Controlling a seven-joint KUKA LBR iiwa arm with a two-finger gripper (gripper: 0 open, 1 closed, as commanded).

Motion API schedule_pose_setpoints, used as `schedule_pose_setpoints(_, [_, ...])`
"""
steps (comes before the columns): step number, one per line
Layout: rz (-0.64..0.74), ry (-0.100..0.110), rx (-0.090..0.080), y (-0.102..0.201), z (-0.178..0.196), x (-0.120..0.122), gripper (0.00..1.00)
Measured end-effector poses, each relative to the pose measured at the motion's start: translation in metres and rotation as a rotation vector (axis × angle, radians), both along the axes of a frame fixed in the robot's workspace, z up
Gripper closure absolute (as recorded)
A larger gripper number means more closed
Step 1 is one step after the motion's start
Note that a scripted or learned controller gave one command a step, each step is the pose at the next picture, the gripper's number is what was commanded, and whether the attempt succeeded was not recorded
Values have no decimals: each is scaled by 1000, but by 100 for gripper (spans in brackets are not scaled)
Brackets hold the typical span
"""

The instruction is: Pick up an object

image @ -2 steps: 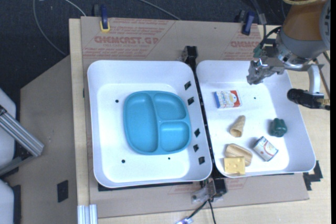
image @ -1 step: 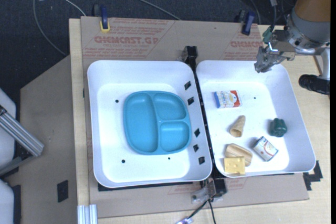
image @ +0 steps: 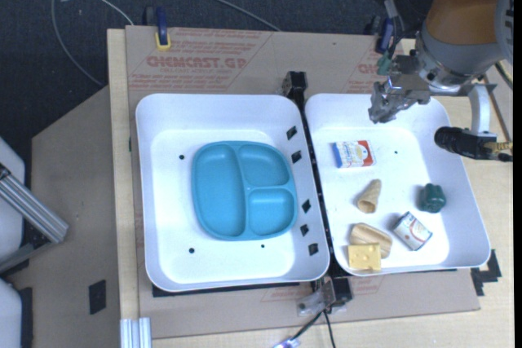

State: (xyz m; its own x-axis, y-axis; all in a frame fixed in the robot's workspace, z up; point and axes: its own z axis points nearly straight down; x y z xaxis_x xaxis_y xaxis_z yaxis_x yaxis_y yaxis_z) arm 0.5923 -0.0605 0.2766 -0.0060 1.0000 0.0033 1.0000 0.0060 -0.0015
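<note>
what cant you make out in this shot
- Gripper, camera view: small and dark above the right bin; whether it holds anything is unclear.
- Small white carton: print too small to read.
- Arm: cut off by the top and right edges.

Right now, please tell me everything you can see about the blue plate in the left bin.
The blue plate is a light blue divided tray, plastic by its look, with rounded corners and three compartments: one long section on the view's left and two smaller ones on the right. It lies flat, slightly rotated, near the middle of the left bin, resting on the white floor. Nothing lies in its compartments, and nothing else touches it.
</note>
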Motion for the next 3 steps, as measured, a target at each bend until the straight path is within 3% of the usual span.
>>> schedule_pose_setpoints(1, [-1, 1, 0, 48, -10, -5, 100])
schedule_pose_setpoints(3, [0, 4, 0, 150, -24, -50, 100])
